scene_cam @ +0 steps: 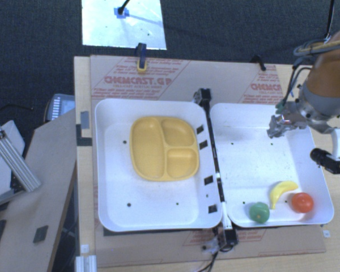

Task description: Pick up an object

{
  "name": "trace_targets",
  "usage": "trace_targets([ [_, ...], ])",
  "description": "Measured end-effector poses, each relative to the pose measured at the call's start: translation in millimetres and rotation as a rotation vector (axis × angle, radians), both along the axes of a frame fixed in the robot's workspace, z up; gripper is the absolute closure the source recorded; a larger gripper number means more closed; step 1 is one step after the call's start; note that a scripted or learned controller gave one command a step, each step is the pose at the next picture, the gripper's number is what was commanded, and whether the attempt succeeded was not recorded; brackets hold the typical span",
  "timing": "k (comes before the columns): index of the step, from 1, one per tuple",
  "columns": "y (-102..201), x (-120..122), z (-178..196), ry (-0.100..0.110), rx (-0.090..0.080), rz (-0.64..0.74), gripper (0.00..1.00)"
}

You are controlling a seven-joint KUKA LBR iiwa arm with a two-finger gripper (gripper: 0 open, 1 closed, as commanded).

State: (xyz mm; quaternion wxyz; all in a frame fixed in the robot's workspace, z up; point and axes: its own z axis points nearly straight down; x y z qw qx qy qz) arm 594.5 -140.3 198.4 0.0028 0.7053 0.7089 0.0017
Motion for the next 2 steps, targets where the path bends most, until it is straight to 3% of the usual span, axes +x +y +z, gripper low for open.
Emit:
trace_targets([
  [1,-0.2,1.4,29.6,0.001,0.0,0.0,1.0],
  [2,48.1,5.1,24.1,0.005,0.004,0.004,1.0],
])
